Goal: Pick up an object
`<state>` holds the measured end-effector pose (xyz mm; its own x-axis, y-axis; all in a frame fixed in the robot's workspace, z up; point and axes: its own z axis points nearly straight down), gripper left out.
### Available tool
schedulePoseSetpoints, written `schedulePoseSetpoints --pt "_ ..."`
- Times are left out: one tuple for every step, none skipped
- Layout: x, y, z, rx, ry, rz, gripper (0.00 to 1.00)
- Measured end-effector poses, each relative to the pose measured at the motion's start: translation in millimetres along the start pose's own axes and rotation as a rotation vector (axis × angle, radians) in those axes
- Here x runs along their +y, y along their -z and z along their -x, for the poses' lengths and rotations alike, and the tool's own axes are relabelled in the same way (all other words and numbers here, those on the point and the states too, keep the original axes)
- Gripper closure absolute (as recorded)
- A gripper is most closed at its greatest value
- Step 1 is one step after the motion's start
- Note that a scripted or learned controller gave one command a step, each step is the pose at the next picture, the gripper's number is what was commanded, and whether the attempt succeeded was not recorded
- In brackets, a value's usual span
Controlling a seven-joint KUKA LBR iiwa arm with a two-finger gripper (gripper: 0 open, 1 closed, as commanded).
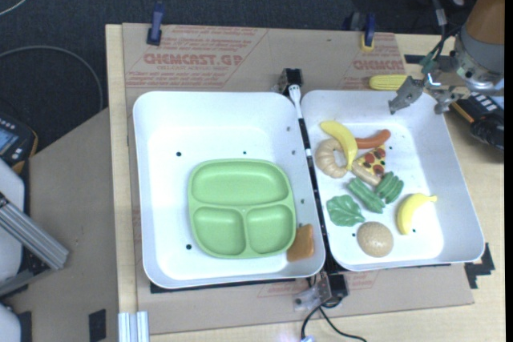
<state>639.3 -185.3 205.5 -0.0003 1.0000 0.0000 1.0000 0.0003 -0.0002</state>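
A brown board (240, 52) printed with red lettering covers the bench, held by two blue clamps (155, 24) at its far edge, with dark floor beyond. On it sit two shallow white bins, the left bin (160, 132) and the right bin (449, 172), touching along a black seam.

The claw (421, 96) hangs over the far edge of the right bin, its two fingers spread wide with nothing between them.

The toys lie below and to the left of the claw, all in the right bin: a curved yellow banana (343, 140), a red sausage (373, 138) just beside it, a pale doughnut (330, 158), a pizza slice (370, 166), a bunch of green beans (377, 191), a dark green leaf (345, 210), a yellow lemon (415, 211) and a tan round bun (374, 237). They crowd together, several touching.

Far left of the claw, the left bin holds a green divided tray (240, 208) and an orange piece (301, 243) at the tray's near corner. A yellow corn cob (388, 82) lies on the board just left of the claw, outside the bin
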Motion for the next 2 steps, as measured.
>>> schedulePoseSetpoints --pt "-8.2 -119.0 -36.2 0.004 0.003 -0.009 0.0" --pt "-17.1 -120.8 -48.8 0.001 0.001 -0.003 0.0"
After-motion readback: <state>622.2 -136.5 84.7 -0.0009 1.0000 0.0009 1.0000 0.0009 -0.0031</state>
